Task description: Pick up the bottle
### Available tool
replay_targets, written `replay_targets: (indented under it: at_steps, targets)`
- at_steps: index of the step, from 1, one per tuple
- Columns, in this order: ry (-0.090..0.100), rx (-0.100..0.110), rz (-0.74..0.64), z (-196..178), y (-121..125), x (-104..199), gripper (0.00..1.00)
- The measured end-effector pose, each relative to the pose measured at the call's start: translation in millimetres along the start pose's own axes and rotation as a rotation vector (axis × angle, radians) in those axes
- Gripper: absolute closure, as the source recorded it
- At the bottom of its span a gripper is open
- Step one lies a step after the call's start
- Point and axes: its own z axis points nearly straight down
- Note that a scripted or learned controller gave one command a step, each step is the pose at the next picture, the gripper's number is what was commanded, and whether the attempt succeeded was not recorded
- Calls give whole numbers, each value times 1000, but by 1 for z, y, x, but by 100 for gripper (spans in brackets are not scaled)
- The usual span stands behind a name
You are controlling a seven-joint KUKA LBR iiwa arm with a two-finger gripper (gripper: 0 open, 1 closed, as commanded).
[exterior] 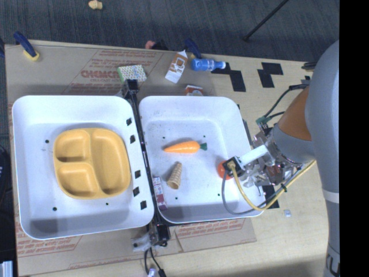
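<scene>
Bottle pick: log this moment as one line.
bottle: on bench beyond right bin, untouched | gripper: at right bin's right wall, beside red item | carrot, cone in bin

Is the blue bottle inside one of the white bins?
No, the blue bottle lies on the cardboard beyond the right bin, while a carrot and a cone lie in that bin.

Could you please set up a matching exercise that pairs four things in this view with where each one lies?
Things:
1. carrot
2. yellow divided plate
3. blue bottle
4. ice cream cone

Places:
A. on the bench beyond the bins
B. in the left bin
C. middle of the right bin
D. right bin, nearer the front edge, below the carrot

Pairs: 1-C, 2-B, 3-A, 4-D
</scene>
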Motion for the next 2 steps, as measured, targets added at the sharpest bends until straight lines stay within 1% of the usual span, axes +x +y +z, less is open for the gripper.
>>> replay_targets:
  at_steps: [1, 2]
  targets:
    - [5, -5, -47, -15, -19, 5, 100]
    - [3, -6, 6, 10, -47, 12, 100]
